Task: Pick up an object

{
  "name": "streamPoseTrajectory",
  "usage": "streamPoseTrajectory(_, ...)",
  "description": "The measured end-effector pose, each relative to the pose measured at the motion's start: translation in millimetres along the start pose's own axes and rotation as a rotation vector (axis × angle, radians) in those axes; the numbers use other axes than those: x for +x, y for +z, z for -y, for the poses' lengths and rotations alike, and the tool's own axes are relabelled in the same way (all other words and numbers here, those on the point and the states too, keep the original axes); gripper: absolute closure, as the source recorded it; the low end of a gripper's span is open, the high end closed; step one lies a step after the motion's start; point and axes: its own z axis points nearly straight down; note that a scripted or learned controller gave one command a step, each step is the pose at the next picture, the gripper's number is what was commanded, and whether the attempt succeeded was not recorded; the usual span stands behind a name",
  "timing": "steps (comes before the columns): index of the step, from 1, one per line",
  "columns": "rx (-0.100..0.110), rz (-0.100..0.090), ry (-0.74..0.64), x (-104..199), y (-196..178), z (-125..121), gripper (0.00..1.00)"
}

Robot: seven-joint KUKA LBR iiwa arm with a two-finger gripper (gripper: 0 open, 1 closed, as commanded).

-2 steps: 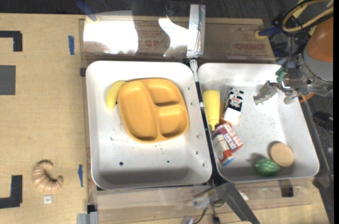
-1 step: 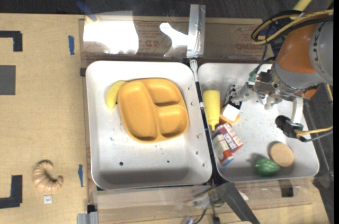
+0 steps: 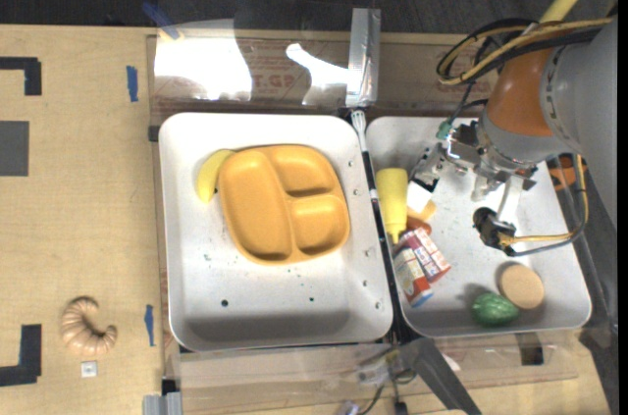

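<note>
I can't tell how the jaws [image 3: 488, 180] stand; no object is directly under them, so a descent likely grabs nothing.

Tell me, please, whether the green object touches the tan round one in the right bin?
Cannot tell: the camera view shows the green object right against the tan round object, with no plain gap or contact.

Banana [image 3: 207, 176] mostly hidden under orange tray [image 3: 285, 202]. Carton [image 3: 422, 264] label too blurry to read. Arm [image 3: 579, 89] cut off by right edge. Small tag [image 3: 89, 368] below croissant [image 3: 88, 325] unreadable.
</note>
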Motion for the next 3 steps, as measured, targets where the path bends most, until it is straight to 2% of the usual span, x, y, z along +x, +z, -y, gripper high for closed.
streamPoseTrajectory(1, 0.01, -0.005, -0.166, 23.7, 4.7, -33.5, 0.0)
streamPoseTrajectory(2, -0.007, -0.004, -0.392, 19.4, 3.1, -24.8, 0.0)
streamPoseTrajectory(3, -0.006, -0.005, -0.834, 12.3, 1.3, -18.4, 0.0)
